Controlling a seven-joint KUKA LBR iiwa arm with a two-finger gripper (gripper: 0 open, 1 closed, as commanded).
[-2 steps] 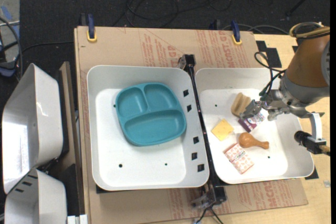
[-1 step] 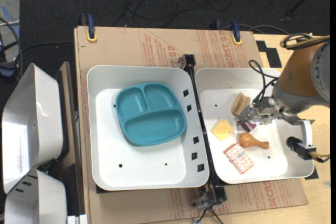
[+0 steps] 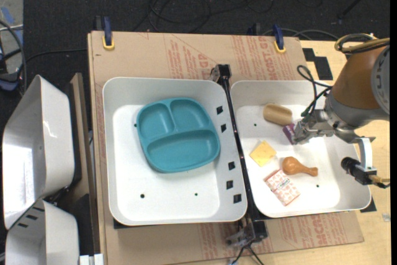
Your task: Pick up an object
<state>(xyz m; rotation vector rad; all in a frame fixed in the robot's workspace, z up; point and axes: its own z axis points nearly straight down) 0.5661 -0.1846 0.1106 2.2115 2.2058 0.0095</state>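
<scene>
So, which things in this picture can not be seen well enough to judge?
- Gripper in the camera view: too small and blurred to judge its fingers.
- Purple object: partly covered by the gripper, so its shape and whether it is gripped are unclear.
- Arm: cut off by the right edge.
- Patterned packet: print too small to read.

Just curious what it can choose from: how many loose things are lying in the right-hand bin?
5, perhaps more hidden under the arm: a tan cylinder at the back, a purple piece by the tool, a yellow slice, a drumstick, a patterned packet in front.
</scene>
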